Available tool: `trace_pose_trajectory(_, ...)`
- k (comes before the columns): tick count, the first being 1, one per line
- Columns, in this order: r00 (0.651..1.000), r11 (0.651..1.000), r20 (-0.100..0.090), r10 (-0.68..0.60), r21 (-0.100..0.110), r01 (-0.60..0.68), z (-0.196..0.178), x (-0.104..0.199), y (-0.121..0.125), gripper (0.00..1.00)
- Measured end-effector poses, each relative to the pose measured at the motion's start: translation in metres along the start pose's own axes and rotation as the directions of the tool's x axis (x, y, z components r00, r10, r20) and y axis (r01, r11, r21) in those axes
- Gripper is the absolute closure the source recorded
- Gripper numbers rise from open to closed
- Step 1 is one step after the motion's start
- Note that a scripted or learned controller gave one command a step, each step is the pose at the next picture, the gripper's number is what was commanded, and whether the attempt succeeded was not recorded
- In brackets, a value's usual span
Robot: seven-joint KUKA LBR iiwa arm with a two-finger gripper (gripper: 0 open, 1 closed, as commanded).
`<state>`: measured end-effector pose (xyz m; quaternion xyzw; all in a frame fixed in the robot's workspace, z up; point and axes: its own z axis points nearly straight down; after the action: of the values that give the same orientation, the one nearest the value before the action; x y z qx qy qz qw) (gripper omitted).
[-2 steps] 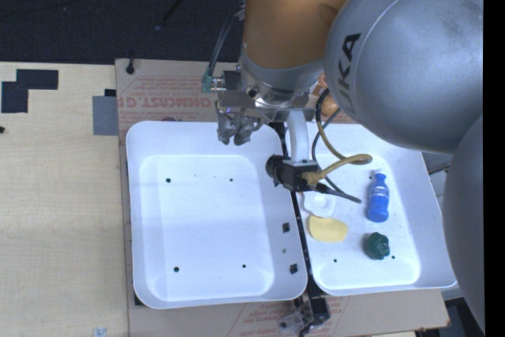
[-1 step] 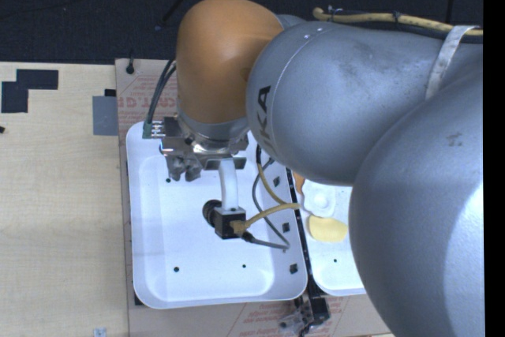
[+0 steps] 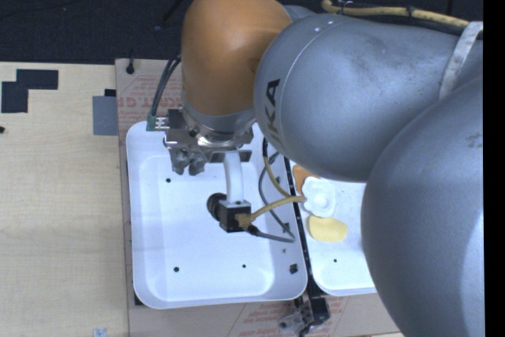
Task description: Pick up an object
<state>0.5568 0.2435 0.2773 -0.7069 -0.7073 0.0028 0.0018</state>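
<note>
My two-finger hand [image 3: 189, 163] hangs low over the shallow white plastic bin on the left [image 3: 158, 264], up toward its 12 o'clock edge, with my grey arm with the orange band [image 3: 355, 91] reaching in from 3 o'clock. I cannot tell from here whether the hand is released or clenched, so I claim no hold on anything. The floor of that bin below the hand is plain white with a few small dark specks.

The things worth picking lie in the second shallow white bin on the right [image 3: 339, 280], against its 9 o'clock wall: a soft-looking yellow rounded lump [image 3: 327, 230], a white roundish piece [image 3: 319, 197] just beside it at its 12 o'clock, and a sliver of something orange [image 3: 299, 173] further toward 12 o'clock, mostly hidden under my arm. From my hand they sit at about 4 o'clock, well apart from it.

I judge this to be the searching or approach step, with the pick not yet made. The next move calls for lifting clear of the wall between the bins, crossing toward 4 o'clock, and coming down released over one piece — the yellow lump looks the most exposed. The pale wooden surface [image 3: 55, 209] at 9 o'clock offers me nothing
</note>
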Motion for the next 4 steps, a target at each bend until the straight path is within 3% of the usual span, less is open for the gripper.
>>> trace_pose_trajectory(1, 1.000, 1.000, 0.001, 0.000, 0.001, 0.000, 0.001, 0.000, 0.000, 0.00)
trace_pose_trajectory(2, 1.000, 1.000, 0.001, -0.001, 0.004, 0.001, -0.009, -0.001, 0.000, 1.00)
trace_pose_trajectory(3, 1.000, 1.000, 0.001, -0.001, 0.004, 0.001, -0.009, -0.001, 0.000, 0.00)
trace_pose_trajectory(4, 1.000, 1.000, 0.002, -0.003, 0.007, 0.003, -0.018, -0.002, 0.000, 1.00)
